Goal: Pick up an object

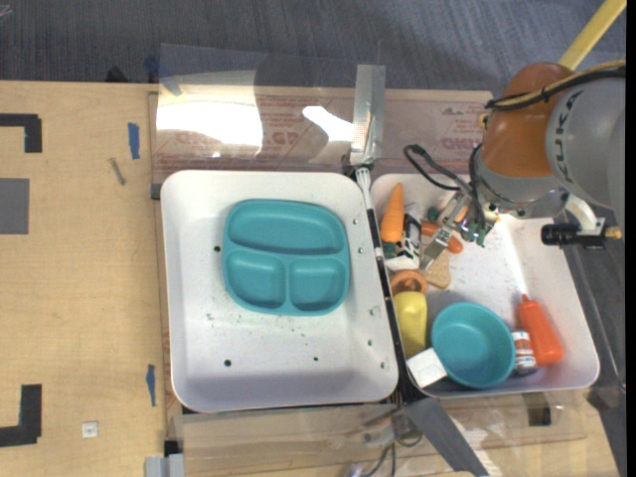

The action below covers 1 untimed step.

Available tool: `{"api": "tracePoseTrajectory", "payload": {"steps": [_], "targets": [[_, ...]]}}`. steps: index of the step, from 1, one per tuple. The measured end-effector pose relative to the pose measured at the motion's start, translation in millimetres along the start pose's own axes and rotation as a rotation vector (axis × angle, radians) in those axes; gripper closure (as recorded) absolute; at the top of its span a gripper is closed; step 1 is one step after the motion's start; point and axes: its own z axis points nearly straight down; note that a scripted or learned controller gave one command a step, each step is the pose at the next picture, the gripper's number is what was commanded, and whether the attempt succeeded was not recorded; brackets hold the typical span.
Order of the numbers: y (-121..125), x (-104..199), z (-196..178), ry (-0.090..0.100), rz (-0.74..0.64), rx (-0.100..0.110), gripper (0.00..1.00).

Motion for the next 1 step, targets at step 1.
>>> {"api": "tracePoseTrajectory", "payload": {"steps": [1], "targets": [[-45.0,38.6,-1.7,-0.013,0.046,-0.014,0.00]]}}
